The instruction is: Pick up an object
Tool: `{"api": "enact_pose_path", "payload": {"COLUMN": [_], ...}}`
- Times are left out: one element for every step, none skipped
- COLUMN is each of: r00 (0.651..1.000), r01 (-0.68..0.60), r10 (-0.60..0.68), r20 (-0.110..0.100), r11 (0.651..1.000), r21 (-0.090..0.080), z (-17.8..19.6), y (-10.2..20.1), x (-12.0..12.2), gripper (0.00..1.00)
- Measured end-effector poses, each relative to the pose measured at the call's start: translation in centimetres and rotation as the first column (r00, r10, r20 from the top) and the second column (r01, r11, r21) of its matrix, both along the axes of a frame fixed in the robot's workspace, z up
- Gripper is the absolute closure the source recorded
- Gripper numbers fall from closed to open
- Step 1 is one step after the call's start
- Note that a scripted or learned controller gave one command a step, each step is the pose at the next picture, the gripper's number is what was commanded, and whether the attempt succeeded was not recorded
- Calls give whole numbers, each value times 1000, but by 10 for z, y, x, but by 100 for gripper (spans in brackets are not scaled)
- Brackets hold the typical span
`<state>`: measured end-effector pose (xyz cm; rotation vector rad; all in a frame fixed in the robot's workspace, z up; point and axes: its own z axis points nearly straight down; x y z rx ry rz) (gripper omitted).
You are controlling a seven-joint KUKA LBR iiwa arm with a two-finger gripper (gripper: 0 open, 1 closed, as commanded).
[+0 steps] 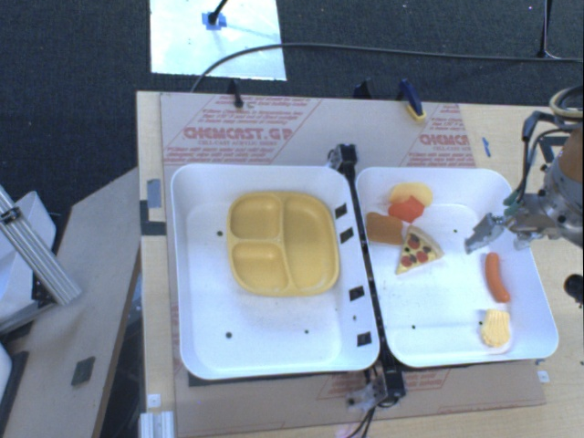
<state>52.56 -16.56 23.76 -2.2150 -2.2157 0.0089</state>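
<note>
**Toy food in the right bin**

Nearest lies a yellow crinkle chip [495, 328], then an orange sausage [496, 276]. The gripper [481, 234] hangs just above it, holding nothing; how wide its fingers stand, I cannot tell. Farther: pizza slice [418, 249].

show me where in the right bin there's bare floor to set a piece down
Free: the lower-left floor of the right bin, bordered by the pizza slice above and the sausage and ridged yellow piece to the right. Crowded: the upper-left corner, where the pizza slice, hot dog and orange piece cluster.
</note>
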Motion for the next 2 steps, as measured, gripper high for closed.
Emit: {"api": "enact_pose_path", "payload": {"r00": [1000, 1000], "r01": [-3, -1], "r10": [3, 1], "r20": [12, 9], "r11": [1000, 1000], "r21": [-3, -2], "z": [6, -37], "y": [0, -5], "x": [3, 3], "gripper": [0, 0]}}
